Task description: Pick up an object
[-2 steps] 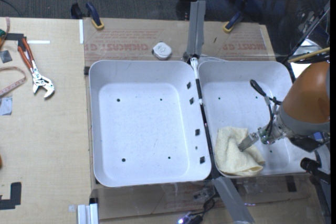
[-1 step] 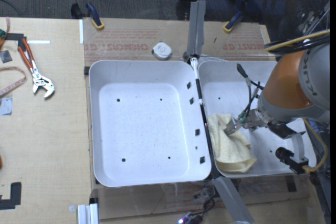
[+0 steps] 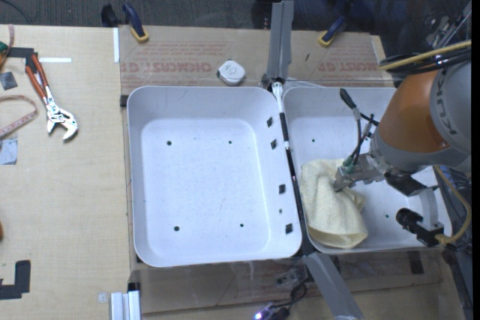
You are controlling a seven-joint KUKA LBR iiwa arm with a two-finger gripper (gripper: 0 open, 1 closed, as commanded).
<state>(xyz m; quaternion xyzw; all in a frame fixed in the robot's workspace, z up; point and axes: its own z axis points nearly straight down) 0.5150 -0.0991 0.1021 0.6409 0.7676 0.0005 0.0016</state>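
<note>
A cream-yellow cloth (image 3: 332, 207) lies crumpled in the right bin (image 3: 330, 116), against its left wall and near its front edge. The grey arm with its orange band (image 3: 409, 120) reaches in from the right, and my gripper (image 3: 346, 180) is down at the cloth's upper right part, touching or pressing into the fabric. The fingertips are buried against the cloth, so how they stand cannot be made out, and the cloth rests on the bin floor.
The left bin (image 3: 206, 176) sits beside the right one, parted by a metal divider (image 3: 281, 49). Pliers (image 3: 51, 105) and straps lie on the bench at far left. A white round object (image 3: 232, 72) and clamps (image 3: 133, 20) sit behind the bins.
</note>
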